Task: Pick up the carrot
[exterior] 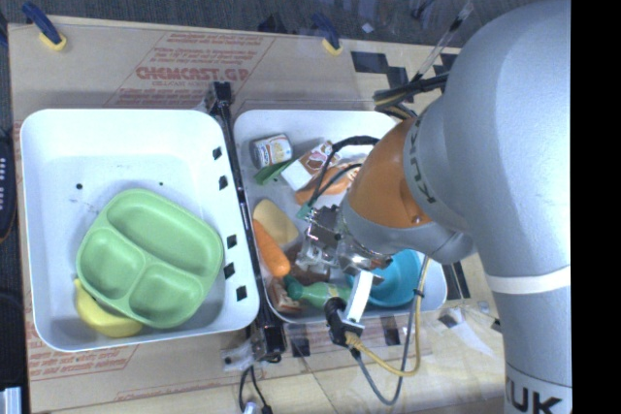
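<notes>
So my gripper [312, 259] is down in the right bin [374, 123], low in the clutter, and honestly I can't tell how it's set from up here, the wrist hardware covers it. The carrot [271, 250] is lying just at its 9 o'clock, hard against the bin's left wall, long axis running roughly 11 to 5. Just under me there's a dark green thing [309, 292], and at my 3 o'clock a blue bowl [398, 278] peeks out from under my orange band. Further up, around 12 o'clock, a pale yellowish piece [276, 220], then a small can [273, 150] near the far wall. Over at 9 o'clock the left bin [58, 136] holds a green divided plate [150, 255] sitting on something yellow [102, 317].
</notes>
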### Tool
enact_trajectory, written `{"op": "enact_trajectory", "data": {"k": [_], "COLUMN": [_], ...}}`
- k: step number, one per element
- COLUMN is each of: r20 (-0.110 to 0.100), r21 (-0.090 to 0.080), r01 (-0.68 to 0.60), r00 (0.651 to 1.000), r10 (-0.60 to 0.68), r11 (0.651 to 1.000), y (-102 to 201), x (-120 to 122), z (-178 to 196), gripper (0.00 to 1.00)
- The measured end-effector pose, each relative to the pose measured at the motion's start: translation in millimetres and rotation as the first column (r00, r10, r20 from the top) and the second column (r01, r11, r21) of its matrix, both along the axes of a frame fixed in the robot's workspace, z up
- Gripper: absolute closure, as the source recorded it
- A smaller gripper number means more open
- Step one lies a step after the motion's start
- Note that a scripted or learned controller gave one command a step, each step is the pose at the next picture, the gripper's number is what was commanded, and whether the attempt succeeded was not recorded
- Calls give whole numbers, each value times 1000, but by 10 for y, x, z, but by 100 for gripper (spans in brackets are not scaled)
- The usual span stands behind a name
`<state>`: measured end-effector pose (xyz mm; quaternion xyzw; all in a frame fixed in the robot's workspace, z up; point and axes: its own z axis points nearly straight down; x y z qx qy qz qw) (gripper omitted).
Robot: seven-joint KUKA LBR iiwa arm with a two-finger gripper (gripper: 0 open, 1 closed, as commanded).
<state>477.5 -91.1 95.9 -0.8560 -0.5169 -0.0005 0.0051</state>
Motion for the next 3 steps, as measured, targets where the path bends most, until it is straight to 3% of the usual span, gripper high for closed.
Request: {"op": "enact_trajectory", "data": {"k": [1, 2, 3], "r20": [1, 3, 14], "r21": [-4, -8, -12], "r01": [146, 178, -197], "r00": [989, 984, 980], "r10": [-146, -178, 197], "r11": [989, 984, 980], "y": [-31, -27, -39], "x": [176, 232, 37], "z": [-2, -3, 2], "gripper": [100, 100, 100]}}
